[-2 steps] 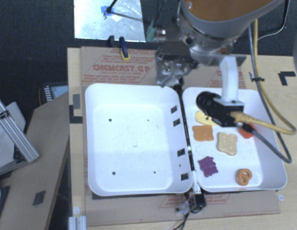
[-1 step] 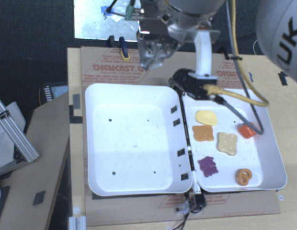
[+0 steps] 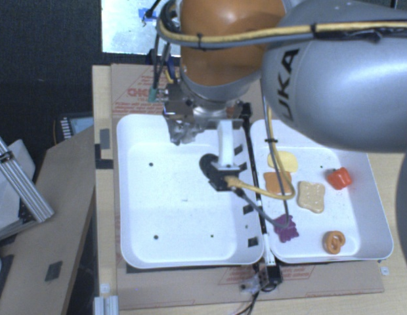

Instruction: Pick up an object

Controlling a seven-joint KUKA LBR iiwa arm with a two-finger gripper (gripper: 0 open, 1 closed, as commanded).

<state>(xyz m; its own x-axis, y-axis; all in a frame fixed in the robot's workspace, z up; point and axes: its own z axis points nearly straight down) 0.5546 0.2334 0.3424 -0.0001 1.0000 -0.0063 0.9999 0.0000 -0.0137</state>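
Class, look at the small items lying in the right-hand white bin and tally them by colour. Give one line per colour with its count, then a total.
Yellow: 1, the yellow piece
Orange: 2, the orange block and the orange pretzel shape
Tan: 1, the tan cracker shape
Red: 1, the red piece
Purple: 1, the purple piece
Total: 6
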